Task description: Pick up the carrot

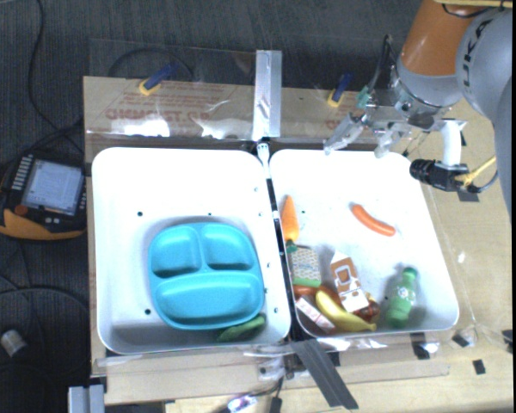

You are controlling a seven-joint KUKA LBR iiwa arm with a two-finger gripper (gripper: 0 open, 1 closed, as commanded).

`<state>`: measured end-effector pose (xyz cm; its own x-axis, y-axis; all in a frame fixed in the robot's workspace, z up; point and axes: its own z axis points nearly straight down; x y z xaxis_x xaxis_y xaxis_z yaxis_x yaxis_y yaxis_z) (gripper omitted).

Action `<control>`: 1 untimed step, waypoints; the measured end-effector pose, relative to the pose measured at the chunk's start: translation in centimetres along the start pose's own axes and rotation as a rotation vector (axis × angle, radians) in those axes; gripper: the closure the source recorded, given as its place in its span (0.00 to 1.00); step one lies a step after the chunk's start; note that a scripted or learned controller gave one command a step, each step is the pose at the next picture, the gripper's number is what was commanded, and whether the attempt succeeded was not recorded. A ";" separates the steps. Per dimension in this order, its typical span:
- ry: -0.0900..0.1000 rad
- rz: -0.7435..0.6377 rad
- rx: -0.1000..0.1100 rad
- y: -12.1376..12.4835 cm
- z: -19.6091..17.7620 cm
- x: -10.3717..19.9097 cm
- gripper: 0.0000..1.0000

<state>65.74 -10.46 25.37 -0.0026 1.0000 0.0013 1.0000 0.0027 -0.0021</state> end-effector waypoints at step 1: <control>-0.001 0.025 0.002 -8.9 9.7 -2.8 0.00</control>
<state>56.86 -13.23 15.65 0.0226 0.9997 0.0004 0.9997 -0.0226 -0.0036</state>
